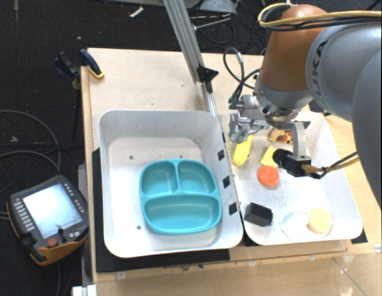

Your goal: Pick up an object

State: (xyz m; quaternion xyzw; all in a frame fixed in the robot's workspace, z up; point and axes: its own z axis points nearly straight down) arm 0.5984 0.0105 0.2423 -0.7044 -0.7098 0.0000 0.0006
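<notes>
The right bin (pixel 339 196) holds a yellow banana-shaped piece (pixel 241 152), a yellow wedge (pixel 268 157), a red-orange ball (pixel 268 176), a black block (pixel 258 214), a pale cream disc (pixel 319 221) and a brownish item (pixel 281 137) partly hidden under the arm. My gripper (pixel 243 130) hangs over the bin's upper left part, just above the top end of the yellow banana-shaped piece. I see nothing held between the metal fingers (pixel 238 128). The big grey and orange arm covers the bin's far side.
In the left bin (pixel 117 165) lies a teal divided tray (pixel 178 196). A slanted metal pole (pixel 186 36) rises behind the bins. A black clip with cable (pixel 296 164) hangs beside the ball. A teach pendant (pixel 46 217) sits at the left, off the bench.
</notes>
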